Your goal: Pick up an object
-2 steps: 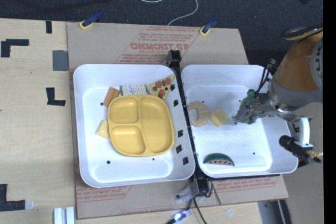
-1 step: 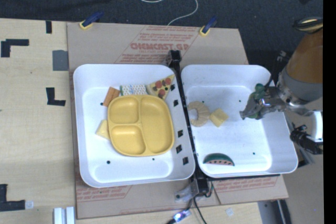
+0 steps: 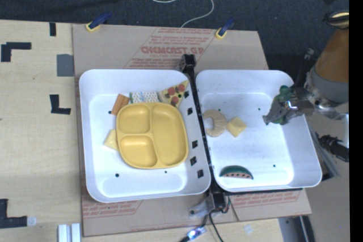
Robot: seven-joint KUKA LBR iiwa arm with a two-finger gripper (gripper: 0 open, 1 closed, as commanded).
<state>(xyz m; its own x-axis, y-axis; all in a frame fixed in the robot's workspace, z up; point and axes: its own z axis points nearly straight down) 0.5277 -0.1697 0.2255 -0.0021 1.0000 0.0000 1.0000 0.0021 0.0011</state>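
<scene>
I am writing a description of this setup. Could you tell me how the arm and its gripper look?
The arm is a rounded grey body with an orange band above the wrist. Its gripper is small and dark, built of metal-grey and black parts, with a green patch near its top.

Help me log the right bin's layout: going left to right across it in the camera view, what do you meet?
Beige ring-shaped toy → yellow cheese-like block, touching the ring → gripper near the right wall. The watermelon slice lies nearer the front edge, overlapping the first two in left-right span, so it is left unordered.
</scene>
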